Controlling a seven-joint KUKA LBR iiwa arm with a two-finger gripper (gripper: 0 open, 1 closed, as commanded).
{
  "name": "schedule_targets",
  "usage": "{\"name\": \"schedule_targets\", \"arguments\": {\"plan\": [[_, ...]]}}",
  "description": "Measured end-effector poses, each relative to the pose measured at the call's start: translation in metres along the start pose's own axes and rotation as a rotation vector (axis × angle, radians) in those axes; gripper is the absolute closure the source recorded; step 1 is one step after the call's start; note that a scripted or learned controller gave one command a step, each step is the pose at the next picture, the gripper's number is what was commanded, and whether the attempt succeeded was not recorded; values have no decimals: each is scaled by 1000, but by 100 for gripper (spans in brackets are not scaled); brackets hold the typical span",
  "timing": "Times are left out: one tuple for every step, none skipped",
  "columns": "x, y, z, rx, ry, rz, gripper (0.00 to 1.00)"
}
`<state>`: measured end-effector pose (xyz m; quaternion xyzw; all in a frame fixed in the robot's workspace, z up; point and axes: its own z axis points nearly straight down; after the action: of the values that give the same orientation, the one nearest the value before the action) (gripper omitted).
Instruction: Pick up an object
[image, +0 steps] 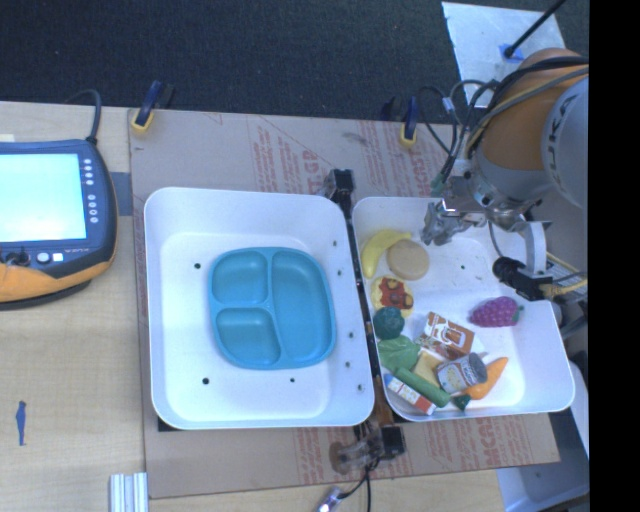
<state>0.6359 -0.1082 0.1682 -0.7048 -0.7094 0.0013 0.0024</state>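
The right bin (540, 395) holds a pile of toy food: a yellow banana (374, 249), a tan round cookie (408, 260), a red and yellow piece (393, 294), a green broccoli (388, 323), a brown carton (447, 335), a purple grape bunch (496, 312), an orange carrot (493, 377) and a grey can (459, 375). My gripper (436, 228) hangs over the bin's far part, just right of and above the cookie. Nothing shows between its fingers.
The left bin (170, 300) carries a blue divided plate (271, 306). A teach pendant with a lit screen (45, 205) lies at the far left. Clamps (146, 108) sit on the cardboard's back edge. Cables hang beside the arm's wrist (520, 120).
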Motion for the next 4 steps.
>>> {"name": "schedule_targets", "arguments": {"plan": [[-104,-25,-42,-4,-3,5,0],[-19,5,45,0,0,1,0],[-105,-6,32,-4,-3,5,0],[-105,-5,22,-4,-3,2,100]]}}
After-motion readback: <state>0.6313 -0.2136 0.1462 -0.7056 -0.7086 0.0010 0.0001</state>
